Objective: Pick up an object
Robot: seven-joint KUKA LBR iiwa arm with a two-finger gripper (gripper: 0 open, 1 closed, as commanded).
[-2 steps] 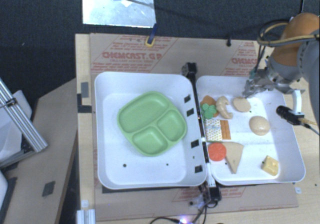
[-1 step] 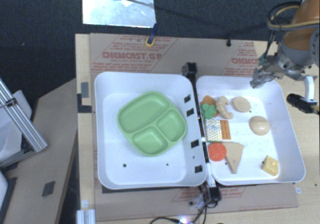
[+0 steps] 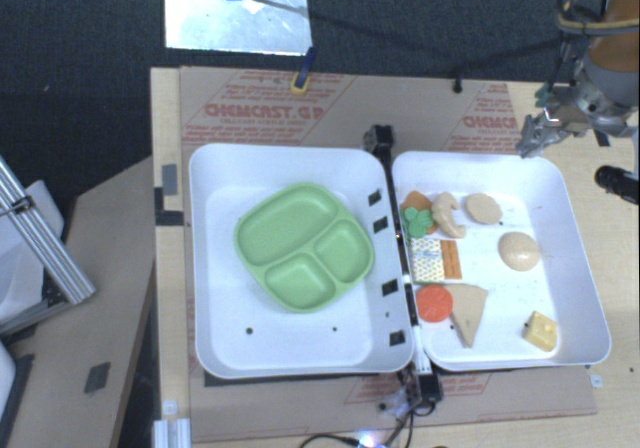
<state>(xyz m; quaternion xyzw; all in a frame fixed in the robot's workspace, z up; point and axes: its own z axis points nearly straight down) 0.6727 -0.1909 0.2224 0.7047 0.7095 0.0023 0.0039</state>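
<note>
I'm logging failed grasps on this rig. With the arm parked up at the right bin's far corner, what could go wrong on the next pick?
1. The toy foods by the divider lie packed together, so the claw may nudge neighbours or lift two.
2. The yellow block lies near the right bin's rim; a finger could hit the wall.
</note>
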